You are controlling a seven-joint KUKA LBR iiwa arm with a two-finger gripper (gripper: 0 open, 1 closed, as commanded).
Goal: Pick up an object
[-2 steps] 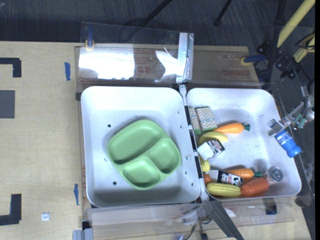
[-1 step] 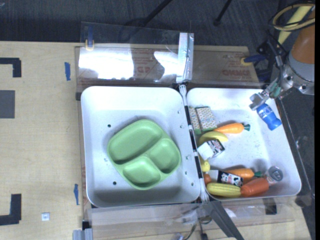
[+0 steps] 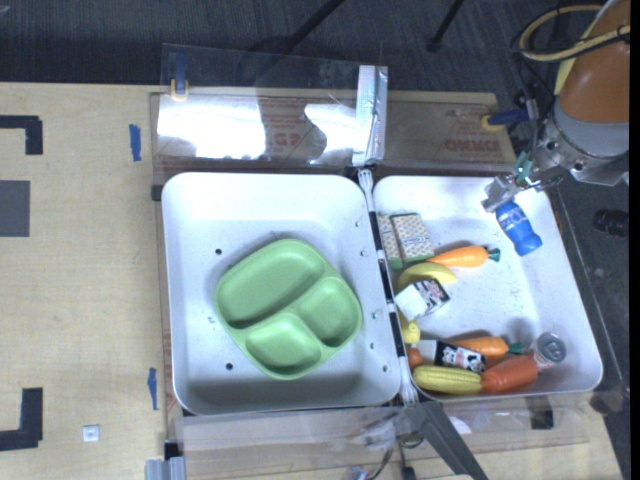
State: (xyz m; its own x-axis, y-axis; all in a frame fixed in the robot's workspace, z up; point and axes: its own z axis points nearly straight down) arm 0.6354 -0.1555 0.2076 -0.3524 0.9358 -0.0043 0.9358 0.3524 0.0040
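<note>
From the overhead camera, taking the right bin [image 3: 560, 268] as landmark: its middle floor lies bare, while toys crowd its left wall and near rim. Beside it, the left bin [image 3: 190, 268] holds a green divided plate [image 3: 288, 306]. The gripper [image 3: 512, 190] hangs over the right bin's far right corner, its fingers narrowed on a blue bottle [image 3: 518, 225] that tilts down beneath it. A carrot [image 3: 462, 257] lies nearby, leftward.

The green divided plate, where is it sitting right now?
The green divided plate lies in the left bin, roughly centred, across the divider from the banana.
</note>
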